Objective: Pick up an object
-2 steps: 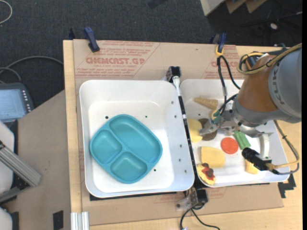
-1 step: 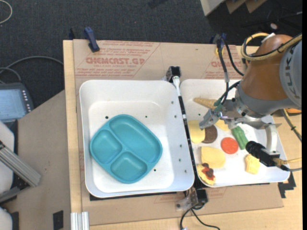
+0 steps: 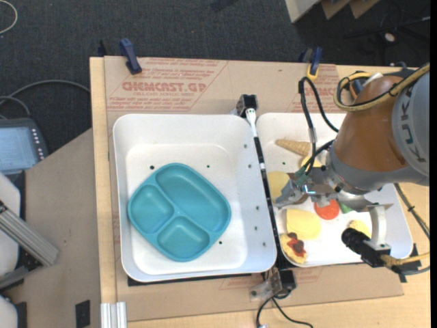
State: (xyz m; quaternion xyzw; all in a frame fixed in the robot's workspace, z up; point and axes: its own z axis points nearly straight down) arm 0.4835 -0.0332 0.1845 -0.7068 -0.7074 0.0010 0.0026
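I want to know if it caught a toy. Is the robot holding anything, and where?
It cannot be told. The gripper is low in the right bin among the toy foods, near a yellow piece, but no hold is visible.

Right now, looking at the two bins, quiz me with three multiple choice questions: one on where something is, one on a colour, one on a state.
1. Where is the divided plate?
A. left bin
B. right bin
C. on the floor

2. What colour is it?
A. red
B. teal
C. black

3. How does the ice cream cone sit in the right bin?
A. standing upright
B. lying on its side
C. stacked on the plate

Answers: 1 A, the plate rests flat in the left bin. 2 B, its surface is teal all over. 3 B, the cone lies flat near the bin's far edge.
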